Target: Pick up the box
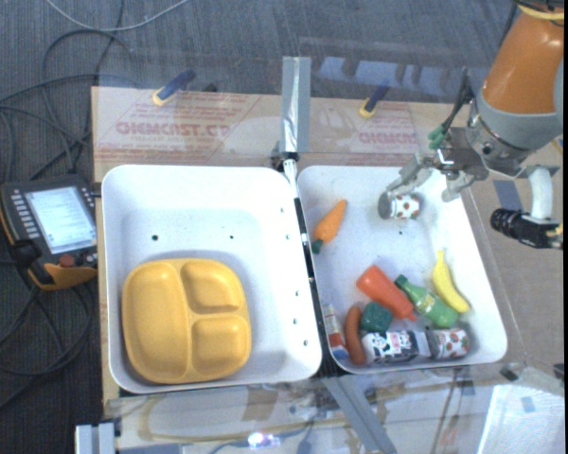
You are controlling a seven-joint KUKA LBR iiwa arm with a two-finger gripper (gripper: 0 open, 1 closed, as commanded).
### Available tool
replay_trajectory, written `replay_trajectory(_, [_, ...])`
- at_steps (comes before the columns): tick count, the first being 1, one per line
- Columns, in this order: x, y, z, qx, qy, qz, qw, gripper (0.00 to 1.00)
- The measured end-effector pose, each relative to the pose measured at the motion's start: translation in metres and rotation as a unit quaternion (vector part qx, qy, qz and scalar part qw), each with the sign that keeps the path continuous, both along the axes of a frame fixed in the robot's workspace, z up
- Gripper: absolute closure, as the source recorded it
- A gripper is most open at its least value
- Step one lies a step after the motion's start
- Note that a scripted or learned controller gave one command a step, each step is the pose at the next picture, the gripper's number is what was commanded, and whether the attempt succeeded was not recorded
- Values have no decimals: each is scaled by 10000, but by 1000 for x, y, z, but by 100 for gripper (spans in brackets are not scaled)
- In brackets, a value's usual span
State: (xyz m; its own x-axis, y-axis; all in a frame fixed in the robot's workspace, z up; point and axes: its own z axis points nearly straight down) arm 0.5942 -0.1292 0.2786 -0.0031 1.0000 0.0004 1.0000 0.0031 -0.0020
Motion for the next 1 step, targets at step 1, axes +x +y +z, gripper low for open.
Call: replay_trajectory(1, [-61,-47,-44,-1,-1,648,9979,0])
